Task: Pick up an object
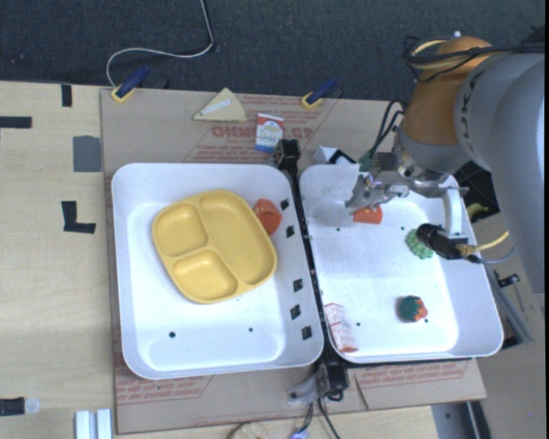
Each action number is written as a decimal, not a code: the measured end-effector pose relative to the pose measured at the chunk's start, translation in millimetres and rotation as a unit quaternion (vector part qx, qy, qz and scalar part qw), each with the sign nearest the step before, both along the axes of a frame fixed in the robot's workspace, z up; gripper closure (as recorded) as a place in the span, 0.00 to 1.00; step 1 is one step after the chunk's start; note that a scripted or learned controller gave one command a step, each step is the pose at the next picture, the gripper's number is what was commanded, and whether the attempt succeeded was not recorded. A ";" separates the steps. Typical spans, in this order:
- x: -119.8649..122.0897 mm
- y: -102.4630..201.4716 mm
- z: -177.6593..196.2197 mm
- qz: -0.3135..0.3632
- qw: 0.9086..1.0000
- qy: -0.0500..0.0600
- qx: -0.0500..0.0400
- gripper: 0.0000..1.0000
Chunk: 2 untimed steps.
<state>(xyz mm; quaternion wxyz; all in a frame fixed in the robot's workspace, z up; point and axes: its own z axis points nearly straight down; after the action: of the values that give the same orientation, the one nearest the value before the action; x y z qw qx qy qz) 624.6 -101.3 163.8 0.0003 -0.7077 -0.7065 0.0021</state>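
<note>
Evidently the arm has one target in the camera view: the pincer [367,201] hangs low over the upper part of the right bin [467,332], and a small orange object [371,215] lies right at its tips. The fingers point down beside the object, and part of the orange shows just below them; whether they are spread or closed on it I cannot tell from this angle, so I would not call it held. The placing suggests a grasp attempt on that piece, which sits apart from its neighbours and is easy to reach.

Elsewhere in the right bin, a green knobbly item [421,242] rests near the right wall, a green and orange ball-like toy [411,308] lies lower down, and a small wrapped packet [339,326] leans along the left wall.

In the left bin [133,337], a yellow divided plate [214,244] takes up the middle, with a red-orange cup-like piece [268,216] touching its upper right edge.

Both bins sit on a brown cardboard sheet [165,126] clipped to the pale wooden desk [37,273]. A small carton [269,133] and a wedge-shaped block [221,106] stand on the cardboard behind the bins. Beyond the desk lies dark carpet [284,16], crossed by a thin cable [165,53].
</note>
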 end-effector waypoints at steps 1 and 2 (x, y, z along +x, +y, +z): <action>21.0 -48.0 -78.1 0.001 1.000 -0.003 0.000 0.00; 42.7 -43.9 -79.3 0.001 1.000 0.002 0.002 0.00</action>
<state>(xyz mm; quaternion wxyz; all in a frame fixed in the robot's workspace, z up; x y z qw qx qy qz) 667.3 -145.2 84.5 0.0028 -0.7070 -0.7072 0.0019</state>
